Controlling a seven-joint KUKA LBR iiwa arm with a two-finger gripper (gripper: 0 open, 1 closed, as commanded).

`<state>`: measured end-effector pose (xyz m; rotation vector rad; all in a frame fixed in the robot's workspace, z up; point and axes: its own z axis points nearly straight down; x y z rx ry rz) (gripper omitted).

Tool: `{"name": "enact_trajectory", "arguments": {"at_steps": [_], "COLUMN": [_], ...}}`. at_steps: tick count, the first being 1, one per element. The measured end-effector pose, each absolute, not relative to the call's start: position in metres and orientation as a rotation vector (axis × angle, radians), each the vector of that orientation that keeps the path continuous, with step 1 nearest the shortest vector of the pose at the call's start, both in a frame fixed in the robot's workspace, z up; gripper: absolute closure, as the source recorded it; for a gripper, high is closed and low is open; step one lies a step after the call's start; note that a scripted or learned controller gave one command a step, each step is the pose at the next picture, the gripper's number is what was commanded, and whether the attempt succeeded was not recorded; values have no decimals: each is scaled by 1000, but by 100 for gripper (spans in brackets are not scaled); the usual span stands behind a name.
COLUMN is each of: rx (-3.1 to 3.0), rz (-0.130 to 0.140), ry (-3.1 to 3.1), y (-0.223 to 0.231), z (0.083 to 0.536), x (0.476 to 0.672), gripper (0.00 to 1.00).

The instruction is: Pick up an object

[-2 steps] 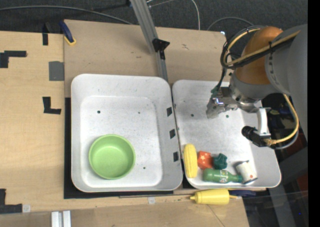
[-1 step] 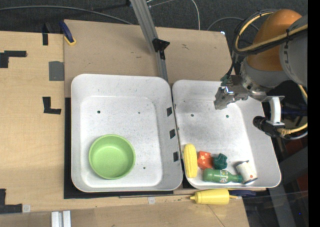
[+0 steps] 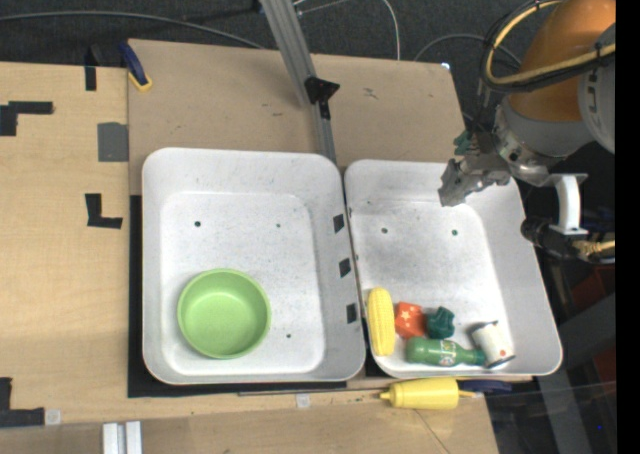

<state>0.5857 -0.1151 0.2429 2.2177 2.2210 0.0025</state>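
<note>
- In the camera view, two shallow white bins stand side by side on the worktop (image 3: pixel 230 92); the left bin (image 3: pixel 240 182) and the right bin (image 3: pixel 420 242) touch along their inner edges.
- The hand (image 3: pixel 458 185) hangs over the far right corner of the right bin, under the grey arm with the orange band (image 3: pixel 570 27). I cannot tell its state from this angle, and nothing shows in it.
- The objects to pick lie together at the near edge of the right bin: a yellow corn cob (image 3: pixel 380 320), a small orange-red piece (image 3: pixel 408 318), a dark green piece (image 3: pixel 440 321), a green bottle (image 3: pixel 440 351) lying flat, and a small white cup (image 3: pixel 492 340) on its side.
- They are well apart from the hand.
- A green bowl (image 3: pixel 224 313) sits upright in the near left corner of the left bin.
- A yellow bottle (image 3: pixel 424 394) lies on the worktop just beside the near rim of the right bin.
- No label or writing can be read on any of these things.
</note>
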Motion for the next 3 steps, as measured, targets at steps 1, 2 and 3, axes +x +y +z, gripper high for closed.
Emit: {"name": "enact_trajectory", "arguments": {"at_steps": [1, 2, 3], "rx": [2215, 2215, 2214], "rz": [0, 2, 0], "ry": [2229, 2230, 2231], "y": [-70, -20, 40], "z": [241, 247, 247], "x": [607, 621, 629], "gripper": [100, 100, 100]}}
